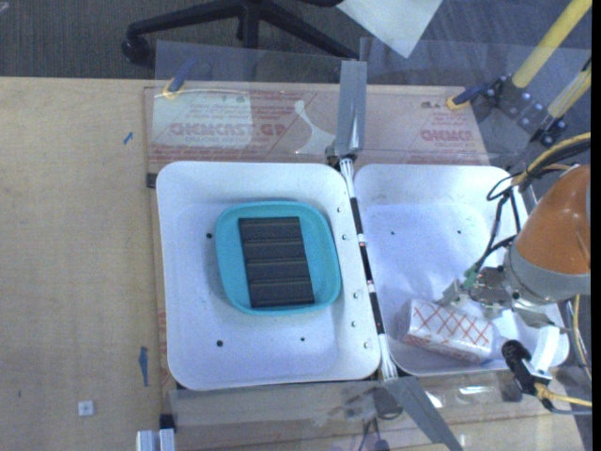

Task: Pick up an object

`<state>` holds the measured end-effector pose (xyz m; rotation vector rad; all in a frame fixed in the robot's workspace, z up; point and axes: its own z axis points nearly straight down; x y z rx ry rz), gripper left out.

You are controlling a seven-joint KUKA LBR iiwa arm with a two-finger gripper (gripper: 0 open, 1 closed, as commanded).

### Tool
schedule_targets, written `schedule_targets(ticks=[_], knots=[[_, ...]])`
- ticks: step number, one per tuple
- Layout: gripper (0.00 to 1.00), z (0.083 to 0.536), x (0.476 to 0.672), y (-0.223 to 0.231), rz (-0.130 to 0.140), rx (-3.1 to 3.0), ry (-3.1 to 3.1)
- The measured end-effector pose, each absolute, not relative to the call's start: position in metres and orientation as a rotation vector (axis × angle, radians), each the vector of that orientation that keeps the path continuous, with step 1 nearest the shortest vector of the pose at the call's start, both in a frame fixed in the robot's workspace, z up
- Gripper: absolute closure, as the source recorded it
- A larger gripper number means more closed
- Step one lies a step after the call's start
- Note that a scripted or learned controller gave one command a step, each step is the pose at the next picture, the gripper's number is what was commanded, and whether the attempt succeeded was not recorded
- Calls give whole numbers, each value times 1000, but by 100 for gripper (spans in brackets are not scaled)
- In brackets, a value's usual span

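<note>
- Box (pixel 449 331), one, white with a red lattice print, lies in the right bin (pixel 413 195) near its front edge.
- One teal dish (pixel 277 256) with a dark ribbed insert sits in the middle of the left bin (pixel 188 195).
- Hand (pixel 481 285) hangs just above the box's right end; whether it is apart or together cannot be told.
- Both bins rest side by side on the tabletop (pixel 66 252).

The arm (pixel 554 242) is a rounded grey body with a broad orange band above the wrist. Black cables loop along its left side, and a white fitting with a black piece sits below.
</note>
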<state>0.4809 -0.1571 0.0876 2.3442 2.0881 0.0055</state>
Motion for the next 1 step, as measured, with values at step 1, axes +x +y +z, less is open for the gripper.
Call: schedule_targets(ticks=[1], knots=[[100,98,482,-158,10,2344,2083]])
